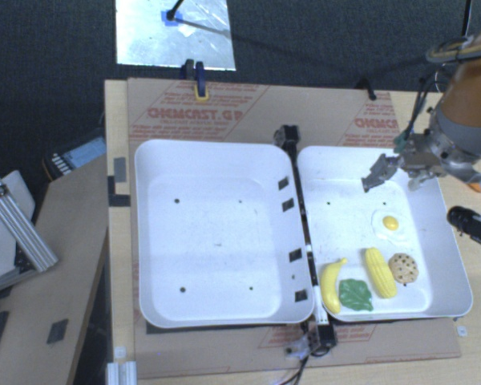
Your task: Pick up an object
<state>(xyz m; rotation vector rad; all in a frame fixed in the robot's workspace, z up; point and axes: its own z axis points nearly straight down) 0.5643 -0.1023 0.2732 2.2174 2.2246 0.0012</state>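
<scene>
My gripper (399, 175) hangs open over the back of the right bin (337, 175), with nothing between its fingers. A fried egg (390, 224) lies just below it on the bin floor. Near the bin's front edge lie a yellow banana (330, 285), a green leafy piece (356, 294), a corn cob (379, 272) and a brown cookie (403, 268). The banana rests against the bin's left wall, and the green piece sits between it and the corn.
The left bin (216, 231) stands beside the right one, with a black divider strip (301, 223) between them. A shiny metal sheet (174, 21) lies on the floor behind the bench. An aluminium frame (12, 223) stands at far left.
</scene>
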